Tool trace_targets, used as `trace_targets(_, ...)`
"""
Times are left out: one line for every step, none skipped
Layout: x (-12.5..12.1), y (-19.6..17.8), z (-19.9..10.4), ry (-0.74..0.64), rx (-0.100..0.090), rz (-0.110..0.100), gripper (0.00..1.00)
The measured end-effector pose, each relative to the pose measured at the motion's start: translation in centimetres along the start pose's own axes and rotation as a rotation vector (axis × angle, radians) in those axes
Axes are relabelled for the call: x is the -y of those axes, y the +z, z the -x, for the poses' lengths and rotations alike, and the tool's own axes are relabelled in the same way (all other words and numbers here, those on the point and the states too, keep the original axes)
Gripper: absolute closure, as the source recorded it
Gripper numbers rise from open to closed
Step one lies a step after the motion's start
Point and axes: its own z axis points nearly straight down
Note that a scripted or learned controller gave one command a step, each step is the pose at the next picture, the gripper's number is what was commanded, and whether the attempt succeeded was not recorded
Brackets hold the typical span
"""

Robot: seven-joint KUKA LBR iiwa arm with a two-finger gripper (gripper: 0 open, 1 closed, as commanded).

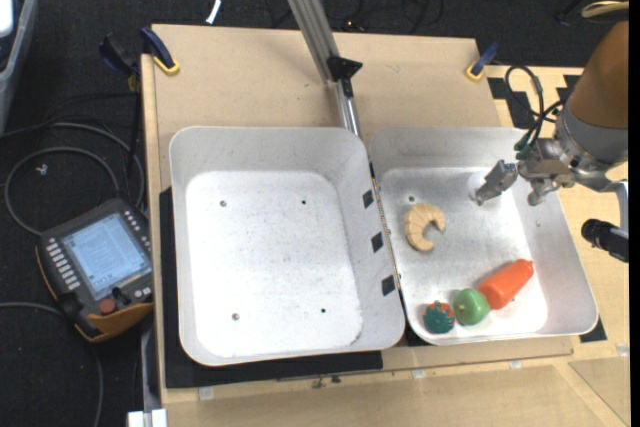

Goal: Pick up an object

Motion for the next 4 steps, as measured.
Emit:
trace_targets(0.3, 6.3, -0.5, 0.003, 0.0, -0.001, 0.0)
trace_targets(0.3, 10.1, -0.6, 0.003, 0.001, 0.004, 0.0)
trace_targets(0.2, 8.9, -0.6, 0.004, 0.002, 0.007, 1.0)
trace_targets(0.2, 4.5, -0.1, 0.005, 0.003, 0.01, 1.0)
